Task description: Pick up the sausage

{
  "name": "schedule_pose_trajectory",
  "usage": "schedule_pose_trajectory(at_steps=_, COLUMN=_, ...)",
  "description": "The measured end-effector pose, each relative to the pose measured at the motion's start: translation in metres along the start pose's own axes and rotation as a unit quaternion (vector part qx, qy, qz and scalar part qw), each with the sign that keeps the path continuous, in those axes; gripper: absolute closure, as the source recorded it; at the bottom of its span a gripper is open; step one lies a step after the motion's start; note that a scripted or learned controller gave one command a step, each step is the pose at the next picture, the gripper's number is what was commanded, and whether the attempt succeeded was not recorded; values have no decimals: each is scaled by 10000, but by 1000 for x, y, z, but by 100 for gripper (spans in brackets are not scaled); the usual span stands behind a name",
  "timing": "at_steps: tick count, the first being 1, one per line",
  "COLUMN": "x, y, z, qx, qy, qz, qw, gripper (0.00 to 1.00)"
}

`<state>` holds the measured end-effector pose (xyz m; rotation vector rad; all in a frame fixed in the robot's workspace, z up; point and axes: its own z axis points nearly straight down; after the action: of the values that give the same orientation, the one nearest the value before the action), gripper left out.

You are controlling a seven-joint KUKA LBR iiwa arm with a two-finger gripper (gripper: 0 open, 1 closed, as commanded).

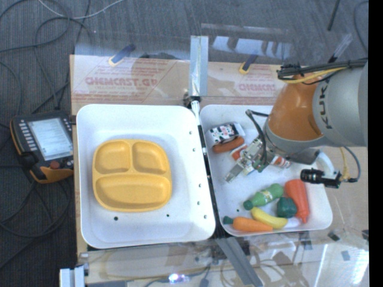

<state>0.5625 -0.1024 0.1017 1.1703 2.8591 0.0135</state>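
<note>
Approach step: the gripper [239, 169] hangs low at the middle of the right bin [323, 220], fingers slightly parted and holding nothing; the sausage [229, 145] lies just above and left of it, beside a small printed carton [224, 133]; next, I judge, the fingers must shift up-left and straddle it.

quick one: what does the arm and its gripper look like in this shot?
Grey arm with a broad orange band above the wrist and dark KUKA lettering on the grey shell. Black cables run along its top. The gripper is small, silver metal, with thin fingers and bits of red wiring near its base.
</note>
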Motion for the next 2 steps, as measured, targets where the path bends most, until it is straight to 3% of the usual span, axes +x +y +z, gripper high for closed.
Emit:
schedule_pose_trajectory(at_steps=1, x=-74, y=21, z=12, qx=130, qy=240, qz=-349, qw=9990, gripper=0)
schedule_pose_trajectory(at_steps=2, x=-95, y=44, z=16, qx=172, qy=246, qz=-1135, qw=9931, gripper=0)
